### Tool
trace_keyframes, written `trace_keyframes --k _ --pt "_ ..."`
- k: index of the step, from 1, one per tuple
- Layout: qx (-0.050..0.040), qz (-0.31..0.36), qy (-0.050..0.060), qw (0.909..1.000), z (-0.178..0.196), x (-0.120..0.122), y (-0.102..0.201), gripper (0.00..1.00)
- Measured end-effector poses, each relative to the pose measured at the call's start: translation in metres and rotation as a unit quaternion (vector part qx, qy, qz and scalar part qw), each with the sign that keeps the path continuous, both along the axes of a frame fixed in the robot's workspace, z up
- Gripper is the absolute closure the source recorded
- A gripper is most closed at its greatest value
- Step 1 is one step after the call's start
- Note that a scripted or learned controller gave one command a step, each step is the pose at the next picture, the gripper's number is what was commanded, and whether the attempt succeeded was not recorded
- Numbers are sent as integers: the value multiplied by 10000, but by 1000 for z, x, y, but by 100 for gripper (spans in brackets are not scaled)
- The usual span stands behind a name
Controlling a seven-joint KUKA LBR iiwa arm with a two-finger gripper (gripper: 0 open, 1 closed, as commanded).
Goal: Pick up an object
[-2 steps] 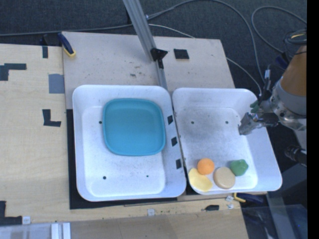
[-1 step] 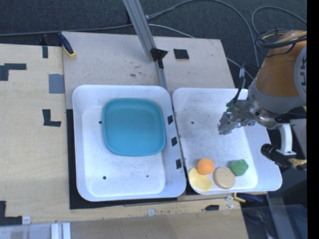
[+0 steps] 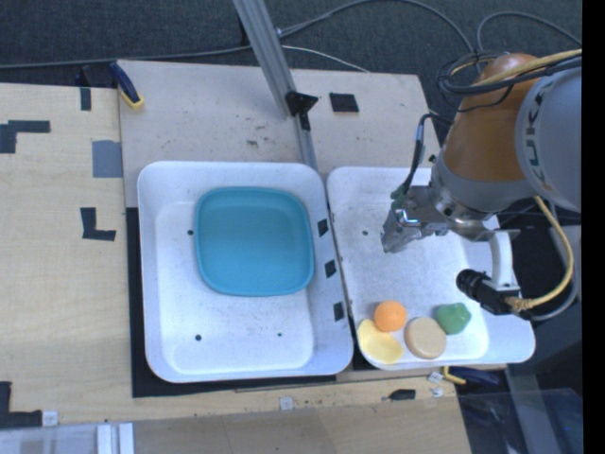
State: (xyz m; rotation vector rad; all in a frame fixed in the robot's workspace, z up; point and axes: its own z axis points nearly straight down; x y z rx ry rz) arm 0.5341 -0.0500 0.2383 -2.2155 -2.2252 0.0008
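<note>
Orange ball (image 3: pixel 388 316) lies near front of right bin (image 3: pixel 364 253), below hand (image 3: pixel 395 235); hand's opening: can't tell.

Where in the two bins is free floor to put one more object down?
Left bin: a bare strip below the blue plate. Right bin: bare from its left wall to the gripper. Crowded: its near edge, with yellow piece, orange ball, tan disc, green piece.

A pale wooden worktop (image 3: pixel 57 253), dotted with dark tape patches (image 3: pixel 106 157), stands on dark grey carpeted floor (image 3: pixel 113 12) crossed by black cables (image 3: pixel 378 8), while a slanted grey metal post (image 3: pixel 269 50) rises from its far side under even light.
</note>
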Motion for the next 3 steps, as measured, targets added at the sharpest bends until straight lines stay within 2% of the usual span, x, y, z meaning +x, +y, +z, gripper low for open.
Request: trace_keyframes --k 1,3 --pt "1 2 -4 10000 3 -8 50 100" --pt "-2 -1 2 10000 -18 -4 143 100"
